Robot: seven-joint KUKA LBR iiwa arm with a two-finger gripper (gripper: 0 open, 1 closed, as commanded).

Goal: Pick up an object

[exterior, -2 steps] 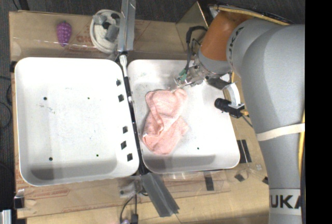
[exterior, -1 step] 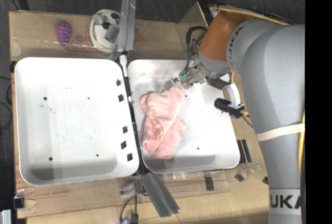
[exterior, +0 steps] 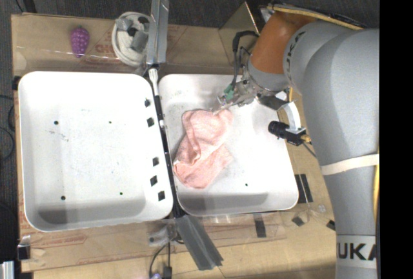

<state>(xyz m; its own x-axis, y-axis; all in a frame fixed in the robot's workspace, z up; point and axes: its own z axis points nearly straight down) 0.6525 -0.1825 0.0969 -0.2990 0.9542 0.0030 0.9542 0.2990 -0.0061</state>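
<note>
A crumpled pink cloth (exterior: 200,145) lies in the right bin (exterior: 271,171), against its left wall and stretching toward the middle. My gripper (exterior: 230,98) hangs low over the bin's upper middle, right at the cloth's top right corner, which rises to a point toward it. The wrist and the orange band (exterior: 274,45) above it hide how the gripper meets the cloth.
The left bin (exterior: 84,142) sits beside the right one, split from it by a ridge with black clips (exterior: 155,142). Behind the bins, a purple grape-like object (exterior: 79,41) and a white round fixture (exterior: 131,37) rest on the bench. The grey arm (exterior: 335,103) covers the right side.
</note>
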